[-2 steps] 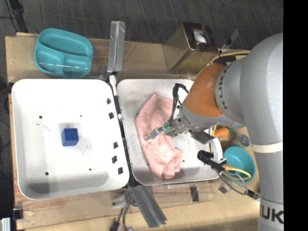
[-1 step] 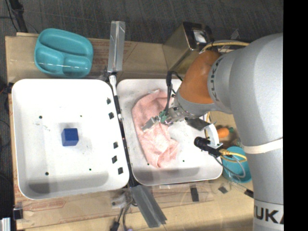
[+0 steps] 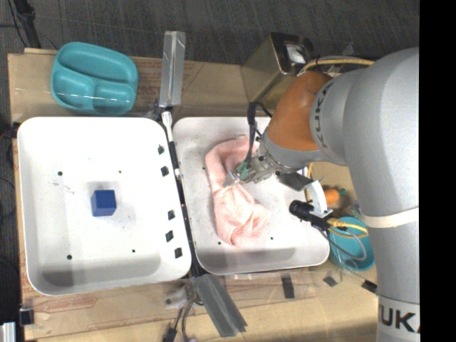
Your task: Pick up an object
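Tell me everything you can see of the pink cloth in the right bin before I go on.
The pink cloth looks like soft, fuzzy fabric, pale pink, crumpled into a long heap with folds. It lies on the floor of the right bin, left of centre, running from near the far wall toward the near one. The claw is down at its upper middle part, against the fabric; whether it has gripped it cannot be told. Nothing else touches the cloth.

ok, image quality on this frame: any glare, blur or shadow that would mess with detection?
Camera view: even lighting, white bins bright but not blown out; soft shadows along their near walls. Blue cube is crisp with little shadow. Pink cloth is pale with weak contrast against the bin. The hand is small and slightly soft over the cloth; the arm bulks large on the right.
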Available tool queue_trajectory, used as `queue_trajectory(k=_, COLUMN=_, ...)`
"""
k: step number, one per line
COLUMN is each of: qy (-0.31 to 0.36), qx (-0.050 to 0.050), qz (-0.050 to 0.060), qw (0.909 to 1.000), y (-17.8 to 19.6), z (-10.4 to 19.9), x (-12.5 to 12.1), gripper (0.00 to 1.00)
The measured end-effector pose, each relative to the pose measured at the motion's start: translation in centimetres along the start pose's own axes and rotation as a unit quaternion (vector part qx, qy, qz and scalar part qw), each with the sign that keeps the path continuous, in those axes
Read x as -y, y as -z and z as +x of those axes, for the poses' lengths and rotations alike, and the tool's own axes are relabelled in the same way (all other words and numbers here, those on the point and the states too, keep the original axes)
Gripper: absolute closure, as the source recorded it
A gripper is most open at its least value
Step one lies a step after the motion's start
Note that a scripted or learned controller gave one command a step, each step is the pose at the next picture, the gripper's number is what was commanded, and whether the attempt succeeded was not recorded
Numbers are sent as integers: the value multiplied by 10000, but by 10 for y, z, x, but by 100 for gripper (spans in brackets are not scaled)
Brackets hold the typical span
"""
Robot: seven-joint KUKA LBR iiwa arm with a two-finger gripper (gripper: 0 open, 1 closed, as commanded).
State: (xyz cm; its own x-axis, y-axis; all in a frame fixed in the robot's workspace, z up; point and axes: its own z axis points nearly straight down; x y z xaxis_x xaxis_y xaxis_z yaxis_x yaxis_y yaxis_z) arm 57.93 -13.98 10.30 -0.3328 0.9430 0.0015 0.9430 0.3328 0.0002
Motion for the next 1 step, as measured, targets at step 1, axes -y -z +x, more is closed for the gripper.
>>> queue_trajectory(k=1, qy=-699, qx=9, qz=1, qw=9976, y=89, z=54, x=-100, gripper=100)
